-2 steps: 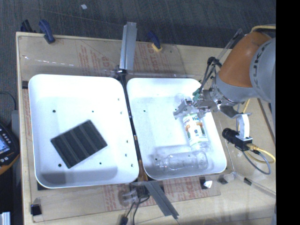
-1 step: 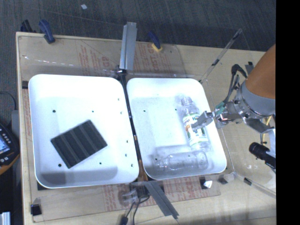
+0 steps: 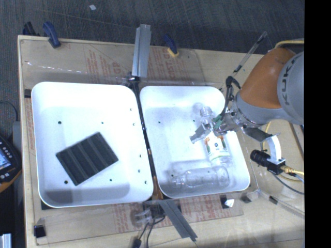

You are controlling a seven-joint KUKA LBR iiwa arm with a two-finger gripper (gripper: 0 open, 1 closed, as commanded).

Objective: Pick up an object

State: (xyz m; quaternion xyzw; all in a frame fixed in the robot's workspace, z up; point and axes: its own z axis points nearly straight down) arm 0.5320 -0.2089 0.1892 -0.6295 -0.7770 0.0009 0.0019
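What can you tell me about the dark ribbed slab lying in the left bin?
The dark ribbed slab is a flat, roughly rectangular piece, black or very dark grey, with parallel ridges running along its length. It looks like rubber or plastic, though the material cannot be confirmed. It lies flat on the floor of the left bin, turned at a slant to the bin's walls, toward the near left part. Nothing else touches it; the gripper is over the other bin.
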